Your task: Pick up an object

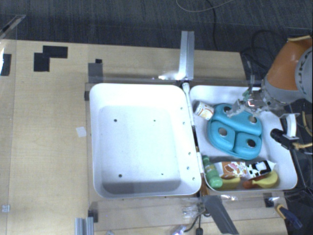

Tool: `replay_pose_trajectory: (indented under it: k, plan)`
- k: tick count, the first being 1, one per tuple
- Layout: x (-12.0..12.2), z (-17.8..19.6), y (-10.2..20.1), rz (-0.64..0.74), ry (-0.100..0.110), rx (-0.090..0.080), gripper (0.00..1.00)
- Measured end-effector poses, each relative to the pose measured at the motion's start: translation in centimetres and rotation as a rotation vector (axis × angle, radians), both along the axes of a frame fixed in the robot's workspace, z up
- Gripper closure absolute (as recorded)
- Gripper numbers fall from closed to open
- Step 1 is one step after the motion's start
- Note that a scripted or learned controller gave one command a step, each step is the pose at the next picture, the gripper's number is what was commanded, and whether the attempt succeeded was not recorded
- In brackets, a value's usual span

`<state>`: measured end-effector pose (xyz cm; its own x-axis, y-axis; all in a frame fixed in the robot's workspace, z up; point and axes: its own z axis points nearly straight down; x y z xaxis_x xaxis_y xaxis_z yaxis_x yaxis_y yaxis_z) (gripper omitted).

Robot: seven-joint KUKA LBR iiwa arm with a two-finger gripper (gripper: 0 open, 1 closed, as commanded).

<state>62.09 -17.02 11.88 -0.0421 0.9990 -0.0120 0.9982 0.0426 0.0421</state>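
The right bin (291,166) holds a big teal plastic piece (234,133) with round holes, lying across its middle. A small white and tan cup (204,111) rests at the piece's upper left. Along the bin's front wall lie a green bottle (211,173), a printed packet with a black and white pattern (244,169) and a yellow fruit-shaped toy (267,180). My gripper (249,104) hangs low at the back of the right bin, right at the teal piece's far edge. Whether it touches the piece is unclear.
The left bin (98,131) sits beside the right one, their walls meeting at the centre. The grey arm with its orange band (288,67) reaches in over the right bin's back right corner. A metal post (187,53) stands behind the bins.
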Motion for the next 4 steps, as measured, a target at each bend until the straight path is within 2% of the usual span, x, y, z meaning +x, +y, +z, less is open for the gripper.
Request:
replay_pose_trajectory:
  k: [1,2,3,4]
  plan:
    - [0.3,1.4,0.0,0.004,-0.011,-0.002,1.00]
    - [5.0,9.4,-3.5,0.230,0.036,0.002,1.00]
    - [5.0,10.7,1.5,0.239,0.036,0.003,1.00]
    - [5.0,12.4,-3.5,0.124,0.034,0.004,1.00]
